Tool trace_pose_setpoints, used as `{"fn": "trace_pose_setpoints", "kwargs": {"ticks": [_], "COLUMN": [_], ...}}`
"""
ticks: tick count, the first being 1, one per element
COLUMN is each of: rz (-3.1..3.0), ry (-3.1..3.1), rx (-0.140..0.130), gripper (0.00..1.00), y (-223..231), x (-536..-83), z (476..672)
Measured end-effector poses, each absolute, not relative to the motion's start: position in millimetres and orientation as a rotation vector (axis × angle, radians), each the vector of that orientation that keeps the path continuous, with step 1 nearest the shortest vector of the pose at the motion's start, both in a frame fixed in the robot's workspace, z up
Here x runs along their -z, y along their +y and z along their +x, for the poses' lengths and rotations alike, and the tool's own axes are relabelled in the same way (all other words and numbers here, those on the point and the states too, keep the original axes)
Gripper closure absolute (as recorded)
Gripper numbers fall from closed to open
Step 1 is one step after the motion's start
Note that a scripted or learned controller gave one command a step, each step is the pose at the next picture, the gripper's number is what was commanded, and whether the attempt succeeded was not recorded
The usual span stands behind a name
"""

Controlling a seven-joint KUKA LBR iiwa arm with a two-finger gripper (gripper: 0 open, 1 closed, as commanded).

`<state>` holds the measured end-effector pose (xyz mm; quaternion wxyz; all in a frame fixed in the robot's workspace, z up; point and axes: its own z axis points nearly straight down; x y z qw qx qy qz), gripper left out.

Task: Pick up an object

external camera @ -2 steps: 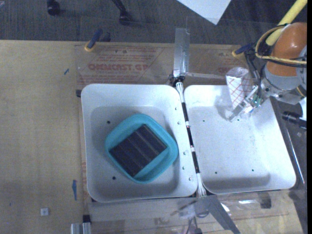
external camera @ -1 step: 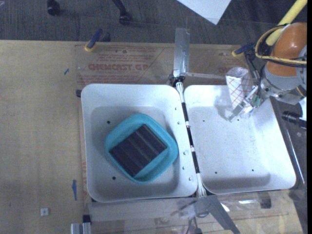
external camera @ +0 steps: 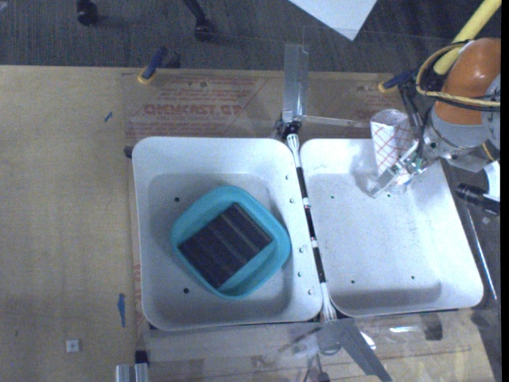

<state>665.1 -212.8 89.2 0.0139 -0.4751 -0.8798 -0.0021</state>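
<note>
Clear cup (external camera: 387, 151), touching gripper (external camera: 413, 165)

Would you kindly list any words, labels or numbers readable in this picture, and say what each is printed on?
Red printed lettering on the clear sheet behind the left bin: too blurred to read for certain.
Fainter red print on the sheet behind the right bin: unreadable.
Teal container with dark ribbed insert: no text visible.
Clear red-gridded object at the gripper: a pattern, no words.

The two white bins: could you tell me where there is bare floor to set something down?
The right bin has bare floor across its middle and near side; only its far corner is crowded, by the tool and a clear cup. In the left bin, a blue dish fills the middle, leaving narrow margins along the walls.
</note>
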Motion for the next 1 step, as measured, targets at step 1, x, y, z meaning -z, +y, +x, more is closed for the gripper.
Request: {"fn": "trace_pose_setpoints", "kwargs": {"ticks": [1], "rz": [-1.474], "ry": [-2.734], "rx": [0.004], "gripper": [1.0], "y": [-211.1], "x": [-96.0], "z": [663.6]}}
